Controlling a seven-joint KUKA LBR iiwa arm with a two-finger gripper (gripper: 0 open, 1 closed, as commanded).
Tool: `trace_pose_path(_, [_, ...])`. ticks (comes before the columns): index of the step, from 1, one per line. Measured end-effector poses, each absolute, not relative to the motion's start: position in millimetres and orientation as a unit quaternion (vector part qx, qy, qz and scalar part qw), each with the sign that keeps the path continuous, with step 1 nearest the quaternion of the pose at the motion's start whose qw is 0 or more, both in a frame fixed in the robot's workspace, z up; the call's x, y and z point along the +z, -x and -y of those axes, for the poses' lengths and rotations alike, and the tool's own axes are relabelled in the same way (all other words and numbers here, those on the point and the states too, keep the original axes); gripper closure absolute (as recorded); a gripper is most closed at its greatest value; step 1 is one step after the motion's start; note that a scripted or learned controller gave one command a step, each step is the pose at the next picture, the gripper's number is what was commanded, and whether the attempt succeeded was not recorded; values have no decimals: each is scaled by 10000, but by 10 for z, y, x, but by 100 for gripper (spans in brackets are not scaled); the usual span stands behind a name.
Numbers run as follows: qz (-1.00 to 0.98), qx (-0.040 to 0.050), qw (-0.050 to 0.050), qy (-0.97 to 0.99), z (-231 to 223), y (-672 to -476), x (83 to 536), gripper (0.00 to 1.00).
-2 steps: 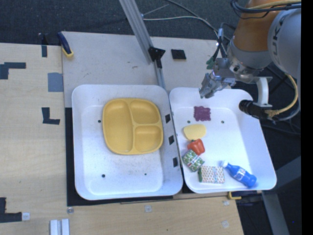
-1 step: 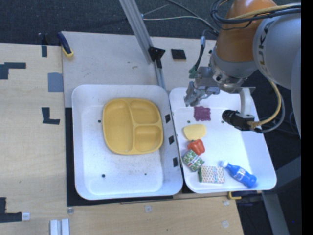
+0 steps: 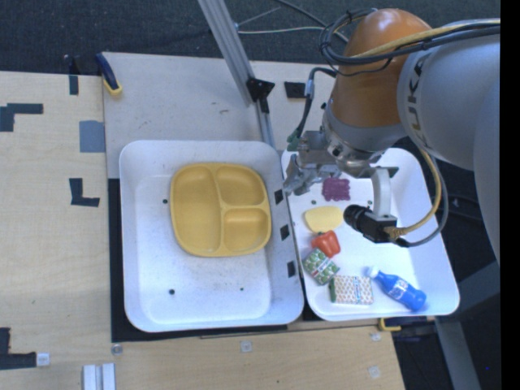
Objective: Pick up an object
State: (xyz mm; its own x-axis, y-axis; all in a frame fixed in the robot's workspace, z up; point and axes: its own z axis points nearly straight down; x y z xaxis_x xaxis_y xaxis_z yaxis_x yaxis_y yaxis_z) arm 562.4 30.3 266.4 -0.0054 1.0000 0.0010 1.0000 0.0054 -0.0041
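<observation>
Tool (image 3: 302, 173) poised just left of purple item (image 3: 335, 188), nothing visibly held; whether spread or pinched, cannot tell. Purple item lying in right bin (image 3: 435, 254). Pick apparently not yet done.

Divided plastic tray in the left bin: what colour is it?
Yellow; the divided plastic tray shows plainly in the camera view.

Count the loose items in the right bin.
6: purple piece beside the pincer, yellow piece, red piece, green packet, white carton, blue bottle. The arm may hide more.
</observation>
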Motion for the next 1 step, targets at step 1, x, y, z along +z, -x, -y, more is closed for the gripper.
trace_pose_path(1, [7092,16,20,7050,-829,-5427,2439,100])
